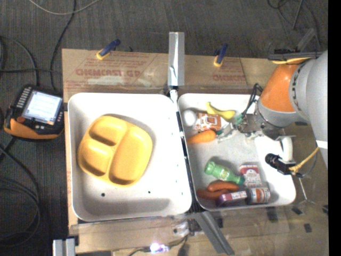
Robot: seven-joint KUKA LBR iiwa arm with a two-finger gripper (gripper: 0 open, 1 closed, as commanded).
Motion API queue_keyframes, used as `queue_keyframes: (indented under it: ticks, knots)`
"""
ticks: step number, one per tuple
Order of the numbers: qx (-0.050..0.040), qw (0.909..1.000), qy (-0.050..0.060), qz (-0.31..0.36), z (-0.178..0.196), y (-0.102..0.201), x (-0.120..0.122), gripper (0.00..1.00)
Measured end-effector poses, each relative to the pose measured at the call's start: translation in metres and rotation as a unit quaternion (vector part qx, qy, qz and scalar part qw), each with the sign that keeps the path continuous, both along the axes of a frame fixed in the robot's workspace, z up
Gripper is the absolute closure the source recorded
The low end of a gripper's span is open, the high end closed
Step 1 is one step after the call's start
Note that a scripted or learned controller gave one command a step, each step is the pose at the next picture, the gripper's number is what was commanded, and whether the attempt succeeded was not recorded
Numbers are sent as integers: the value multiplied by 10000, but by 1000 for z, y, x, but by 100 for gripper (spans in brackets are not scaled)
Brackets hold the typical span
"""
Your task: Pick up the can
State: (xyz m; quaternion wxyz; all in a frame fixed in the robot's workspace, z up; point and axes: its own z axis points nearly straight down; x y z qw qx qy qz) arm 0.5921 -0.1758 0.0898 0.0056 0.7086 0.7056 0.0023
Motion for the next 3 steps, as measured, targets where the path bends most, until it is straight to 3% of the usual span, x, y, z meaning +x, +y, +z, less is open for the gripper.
queue_keyframes:
  ticks: [1, 2, 3]
  knots:
    - [-12, 9966, 36, -818, -1, -18, 53, 0]
    - [6, 9924, 19, -1228, 0, 30, 3, 0]
    - [97, 9935, 33, -1137, 1, -30, 29, 0]
